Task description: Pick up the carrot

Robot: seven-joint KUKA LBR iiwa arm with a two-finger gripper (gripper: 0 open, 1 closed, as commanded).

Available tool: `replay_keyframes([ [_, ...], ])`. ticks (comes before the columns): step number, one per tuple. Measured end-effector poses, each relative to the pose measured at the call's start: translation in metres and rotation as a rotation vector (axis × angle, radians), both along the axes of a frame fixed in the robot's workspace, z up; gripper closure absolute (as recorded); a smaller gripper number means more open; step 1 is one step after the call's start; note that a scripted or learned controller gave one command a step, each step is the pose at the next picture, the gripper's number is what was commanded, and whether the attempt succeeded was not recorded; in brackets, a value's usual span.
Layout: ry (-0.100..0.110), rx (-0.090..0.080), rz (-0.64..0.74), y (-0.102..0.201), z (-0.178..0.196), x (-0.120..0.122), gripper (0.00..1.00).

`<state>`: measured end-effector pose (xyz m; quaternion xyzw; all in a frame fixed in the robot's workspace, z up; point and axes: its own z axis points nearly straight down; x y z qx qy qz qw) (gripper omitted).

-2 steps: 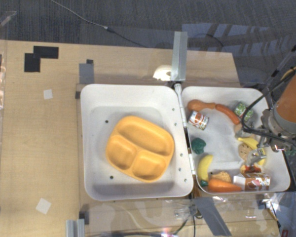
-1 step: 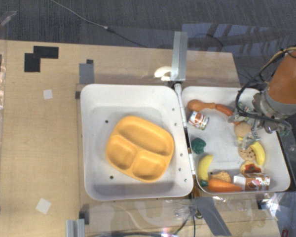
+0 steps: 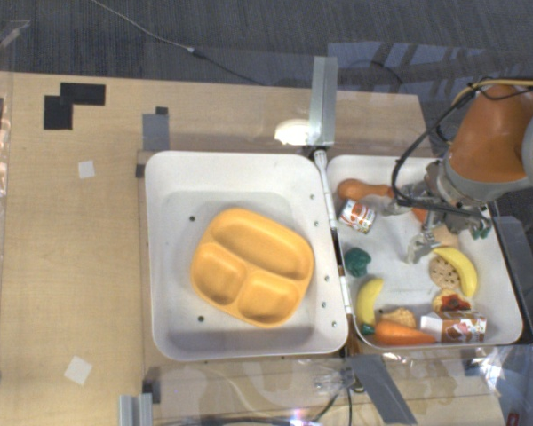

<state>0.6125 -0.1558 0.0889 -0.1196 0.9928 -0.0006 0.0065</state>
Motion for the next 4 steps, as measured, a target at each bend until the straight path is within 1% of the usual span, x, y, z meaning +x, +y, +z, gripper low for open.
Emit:
replay_keyframes([
  [1, -0.001, -0.001, 0.022, 0.019, 0.000, 0.027, 0.00],
  [2, -0.014, -0.002, 0.024, 0.019, 0.015, 0.031, 1.00],
  [3, -0.008, -0.013, -0.165, 0.052, 0.007, 0.057, 1.00],
  [4, -0.002, -0.015, -0.229, 0.055, 0.011, 0.058, 1.00],
])
